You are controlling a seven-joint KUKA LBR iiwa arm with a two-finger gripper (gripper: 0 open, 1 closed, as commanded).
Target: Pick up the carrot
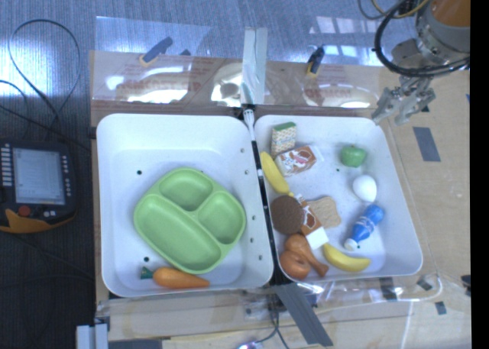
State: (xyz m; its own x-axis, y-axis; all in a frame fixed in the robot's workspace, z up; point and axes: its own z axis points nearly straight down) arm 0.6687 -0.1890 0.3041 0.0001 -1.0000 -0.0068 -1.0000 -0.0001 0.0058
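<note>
From my seat the scene is brightly and evenly lit. Strong glare washes over the clear sheet (pixel 229 84) behind the white bins (pixel 114 187), with white hot spots there. The bin floors look slightly overexposed. Shadows are soft: a faint one lies under the green plate (pixel 191 218). The picture is a bit soft overall, and the gripper (pixel 403 103) looks slightly blurred.

We are seeing the carrot (pixel 180 279) lying in the left bin (pixel 122 141), at its near edge, just in front of the divided plate (pixel 190 220). In the right bin (pixel 401 210), two bananas (pixel 273 172) (pixel 346 258), a bottle (pixel 364 226) and an egg (pixel 364 187) are lying scattered. The tool (pixel 403 104) is hanging beyond that bin's far right corner, over the worktop (pixel 447 187).
</note>
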